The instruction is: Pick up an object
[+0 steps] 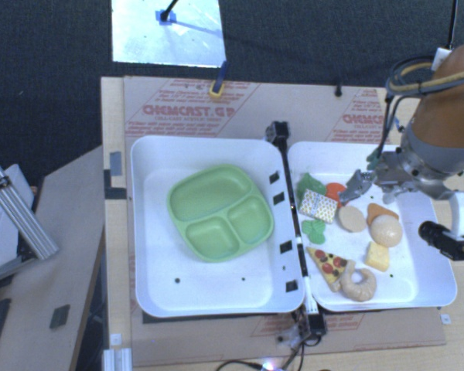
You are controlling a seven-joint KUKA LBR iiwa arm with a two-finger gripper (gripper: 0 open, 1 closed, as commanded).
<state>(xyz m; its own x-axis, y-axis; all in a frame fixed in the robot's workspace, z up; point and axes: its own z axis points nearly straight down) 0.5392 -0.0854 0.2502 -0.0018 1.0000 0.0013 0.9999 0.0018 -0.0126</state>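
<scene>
Above the right bin (429, 284), the fingers (359, 185) hover over toy food (348, 238).

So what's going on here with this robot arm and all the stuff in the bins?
The arm reaches in over the right bin, its gripper hanging above the toy food near the bin's far side. Nothing shows between its fingers. The food lies loose: a pizza slice, a bagel, a cheese block and more. The left bin holds a green tray.
</scene>
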